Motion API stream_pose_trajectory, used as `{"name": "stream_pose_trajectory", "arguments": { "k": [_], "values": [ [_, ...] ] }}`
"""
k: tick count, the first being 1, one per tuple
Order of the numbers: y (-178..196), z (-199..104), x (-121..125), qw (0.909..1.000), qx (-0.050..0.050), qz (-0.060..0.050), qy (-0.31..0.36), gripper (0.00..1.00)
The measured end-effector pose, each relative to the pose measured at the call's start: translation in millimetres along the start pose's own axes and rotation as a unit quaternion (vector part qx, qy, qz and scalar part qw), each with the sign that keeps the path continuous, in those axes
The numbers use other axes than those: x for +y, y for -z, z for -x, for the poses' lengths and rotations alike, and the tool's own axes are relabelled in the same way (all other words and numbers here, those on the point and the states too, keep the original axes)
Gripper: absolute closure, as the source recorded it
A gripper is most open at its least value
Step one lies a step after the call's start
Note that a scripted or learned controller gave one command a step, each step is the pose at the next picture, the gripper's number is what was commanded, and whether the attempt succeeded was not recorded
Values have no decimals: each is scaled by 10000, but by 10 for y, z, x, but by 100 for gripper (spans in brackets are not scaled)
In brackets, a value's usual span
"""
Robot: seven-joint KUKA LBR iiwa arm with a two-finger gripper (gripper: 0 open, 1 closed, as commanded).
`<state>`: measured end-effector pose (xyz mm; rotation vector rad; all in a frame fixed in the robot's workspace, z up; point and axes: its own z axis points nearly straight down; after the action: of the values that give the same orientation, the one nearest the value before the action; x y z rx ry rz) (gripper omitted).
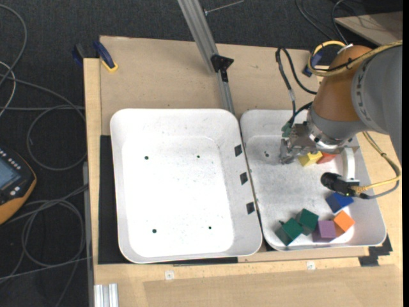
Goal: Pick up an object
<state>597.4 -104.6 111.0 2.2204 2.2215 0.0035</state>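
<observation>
The thing I want is the small yellow block (309, 158). It sits in the right bin (268, 190), up near the top, just under the wrist of the arm (377, 88). A bit of a red block (327, 160) is touching it on the right side.

I think the yellow block is light and hard, like a toy brick. It should not bend or break. Its sides look flat and smooth, so it might slip if I pinch it on a corner. I would pinch it on two flat sides, across the middle.

The gripper (289, 152) is low in the right bin, just left of the yellow block and very close to it. I can't tell if it touches the block. I can't tell how wide it is, and I see nothing held in it, because the dark parts are bunched up and small.

Lower down in the same bin there are more blocks, well apart from the gripper. A blue block (339, 201) and an orange block (344, 220) sit by the right wall. A purple block (326, 229) and two green blocks (298, 225) lie along the bottom edge.

The left bin (121, 171) sits beside it
</observation>
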Motion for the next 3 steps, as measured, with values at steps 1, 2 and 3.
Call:
{"name": "stream_pose_trajectory", "arguments": {
  "k": [1, 2, 3],
  "values": [
    [448, 43, 40, 10000, -10, 21, 1, 100],
    [1064, 114, 22, 10000, -14, 33, 1, 100],
    [1430, 112, 37, 10000, -11, 22, 6, 100]
  ]
}}
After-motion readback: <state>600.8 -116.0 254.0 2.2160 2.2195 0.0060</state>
